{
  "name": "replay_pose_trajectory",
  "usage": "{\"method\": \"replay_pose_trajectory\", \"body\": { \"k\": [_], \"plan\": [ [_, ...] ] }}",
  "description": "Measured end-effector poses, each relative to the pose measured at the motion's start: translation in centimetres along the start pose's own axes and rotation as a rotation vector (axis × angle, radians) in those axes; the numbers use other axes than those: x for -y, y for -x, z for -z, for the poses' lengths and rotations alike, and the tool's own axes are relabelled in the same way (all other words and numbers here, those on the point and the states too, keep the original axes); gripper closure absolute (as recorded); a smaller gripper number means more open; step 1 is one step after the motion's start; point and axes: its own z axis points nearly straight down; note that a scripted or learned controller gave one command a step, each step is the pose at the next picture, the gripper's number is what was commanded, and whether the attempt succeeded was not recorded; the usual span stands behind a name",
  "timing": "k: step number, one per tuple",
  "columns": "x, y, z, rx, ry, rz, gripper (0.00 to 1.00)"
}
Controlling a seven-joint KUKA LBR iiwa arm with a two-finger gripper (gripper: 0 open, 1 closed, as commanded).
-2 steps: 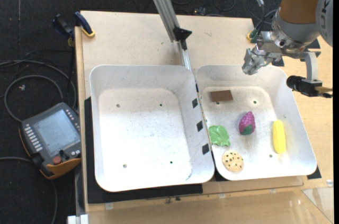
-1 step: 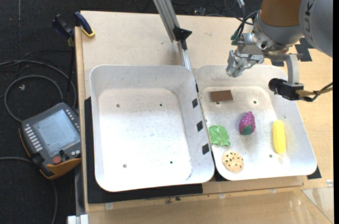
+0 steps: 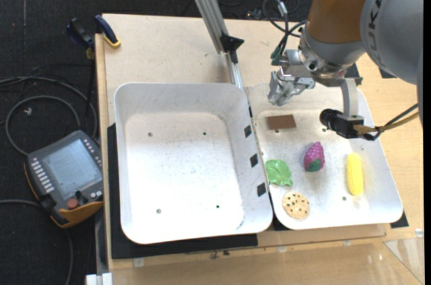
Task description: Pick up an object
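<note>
Fingers (image 3: 279, 98) seemingly empty above bin (image 3: 337, 213)

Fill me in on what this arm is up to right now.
The arm's end effector hangs over the far edge of the right bin, holding nothing. Below it lie a brown block, a purple grape bunch, a corn cob, a green leaf and a cookie. None has been picked up yet.

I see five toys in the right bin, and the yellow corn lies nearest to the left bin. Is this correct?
Not quite. The camera view shows five toys in the right bin, but the one nearest to the left bin is the green leafy toy. The yellow corn lies on the far side, near the right bin's outer edge.
</note>
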Motion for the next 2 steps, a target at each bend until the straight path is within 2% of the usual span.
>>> {"method": "replay_pose_trajectory", "body": {
  "k": [1,2],
  "plan": [
    [1.5,-5.0,-2.1,0.0,-0.002,0.0,1.0],
    [2.0,-10.6,-2.2,0.0,0.0,0.001,1.0]
  ]
}}
